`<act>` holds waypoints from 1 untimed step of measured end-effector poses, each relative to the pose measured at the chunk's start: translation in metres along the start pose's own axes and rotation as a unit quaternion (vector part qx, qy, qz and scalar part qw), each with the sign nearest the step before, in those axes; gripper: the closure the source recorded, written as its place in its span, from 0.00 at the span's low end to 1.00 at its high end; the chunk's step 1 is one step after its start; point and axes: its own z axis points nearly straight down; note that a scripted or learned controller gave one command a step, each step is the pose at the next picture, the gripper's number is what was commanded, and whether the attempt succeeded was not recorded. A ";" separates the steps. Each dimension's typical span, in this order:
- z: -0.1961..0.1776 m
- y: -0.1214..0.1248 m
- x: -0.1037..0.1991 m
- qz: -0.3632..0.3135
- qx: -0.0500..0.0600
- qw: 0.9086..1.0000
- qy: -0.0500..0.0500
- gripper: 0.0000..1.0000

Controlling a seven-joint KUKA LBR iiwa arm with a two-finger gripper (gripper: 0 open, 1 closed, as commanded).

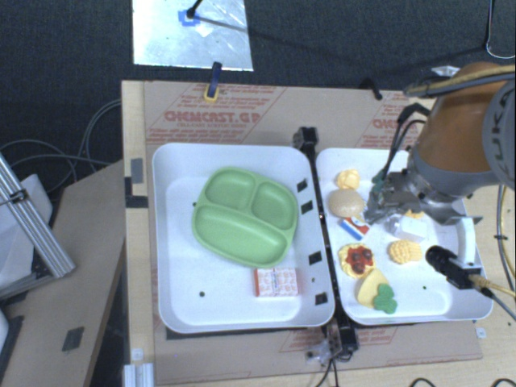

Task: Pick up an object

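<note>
My gripper (379,213) hangs low over the right bin (427,301), beside a tan bread roll (346,204) and above a small red, white and blue item (351,229). Around it lie a pale yellow piece (348,178), a small pizza (357,258), a yellow corn cob (405,252) and a yellow wedge with green broccoli (379,292). Nothing shows between the fingers.
The left bin (173,297) holds a green divided plate (245,216) and a red and white packet (276,281). A black clamp strip (316,216) runs between the bins. The arm's grey and orange body covers the right bin's far right side.
</note>
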 end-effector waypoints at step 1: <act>0.008 -0.011 -0.003 0.002 0.000 1.000 0.000 1.00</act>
